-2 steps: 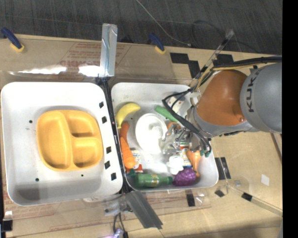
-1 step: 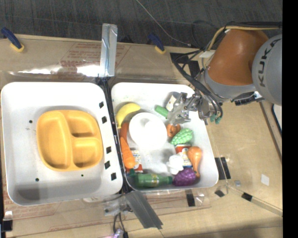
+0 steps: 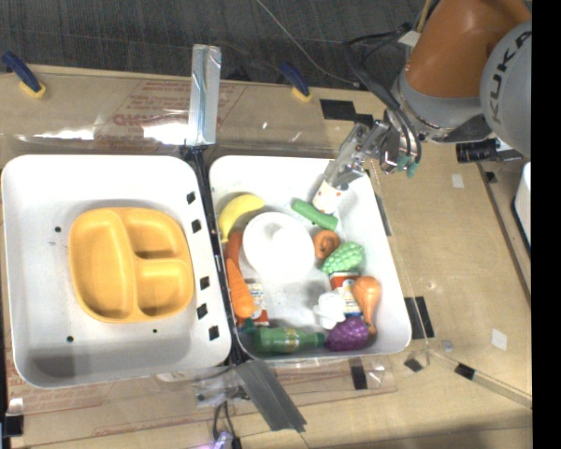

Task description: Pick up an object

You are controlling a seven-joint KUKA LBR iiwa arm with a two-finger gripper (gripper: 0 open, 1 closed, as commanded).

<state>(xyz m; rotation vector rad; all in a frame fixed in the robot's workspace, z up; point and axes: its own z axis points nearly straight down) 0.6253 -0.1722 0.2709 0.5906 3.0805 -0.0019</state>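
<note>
Along the bottom edge of the right bin (image 3: 397, 279) lie a dark green bottle (image 3: 282, 340) and a purple grape bunch (image 3: 348, 333). Just above them sit a small white-and-red figure (image 3: 334, 305) and an orange drumstick-shaped toy (image 3: 366, 295). Against the bin's left wall stands a long orange carrot (image 3: 237, 288).

Mid-frame, a white bowl (image 3: 276, 243) sits beside a yellow banana (image 3: 237, 211), with a green bumpy toy (image 3: 343, 257) and a small orange-brown piece (image 3: 326, 243) to its right. To the left, the left bin (image 3: 37, 354) holds a yellow divided tray (image 3: 131, 260).

Toward the bin's upper right corner lies a green cucumber-like toy (image 3: 314, 214), touching a small white bottle with a green band (image 3: 332, 195). Directly above that bottle hangs the gripper (image 3: 348, 169), slanting down from the grey and orange arm (image 3: 463, 50) at the upper right of the frame. Its tips meet the bottle's top, and whether they are apart, together or clamped on it cannot be told.

The bottle looks like the intended pick: small, pale, smooth and rounded, standing or leaning close to the bin's upper wall. That placement is the risk. A finger could catch the wall or the green toy beside it and miss. The slanted approach could tip the bottle or squeeze it out sideways. Its slick round body would likely slip from a shallow pinch.
</note>
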